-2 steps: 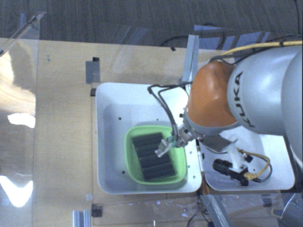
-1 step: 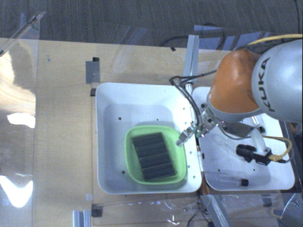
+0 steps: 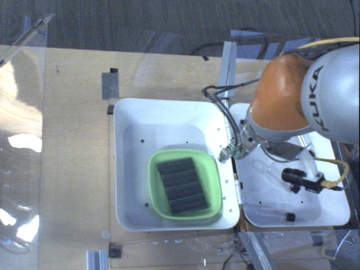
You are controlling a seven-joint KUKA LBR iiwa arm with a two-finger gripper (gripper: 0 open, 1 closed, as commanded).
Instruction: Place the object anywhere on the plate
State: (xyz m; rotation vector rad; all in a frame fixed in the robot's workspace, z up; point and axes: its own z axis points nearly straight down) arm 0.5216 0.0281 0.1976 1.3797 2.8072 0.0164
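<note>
Camera view: dark ribbed block (image 3: 181, 186) lies flat on green plate (image 3: 212, 170) in left bin (image 3: 129, 145). Arm (image 3: 292, 94) hangs over right bin (image 3: 332, 207); pincer hidden beneath wrist, state cannot be told. Both bins sit on tabletop (image 3: 67, 151).

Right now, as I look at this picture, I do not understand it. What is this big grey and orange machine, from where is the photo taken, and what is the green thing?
The machine is a robot arm, grey with an orange band, reaching in from the right. One camera above the bench looks down at a slant.

On the wooden bench sit two shallow white bins. The left bin holds a green plate, and a dark ridged block lies on that plate. The right bin lies under the arm.

The arm's body covers its gripper from this angle, so I cannot tell whether it holds anything.
</note>
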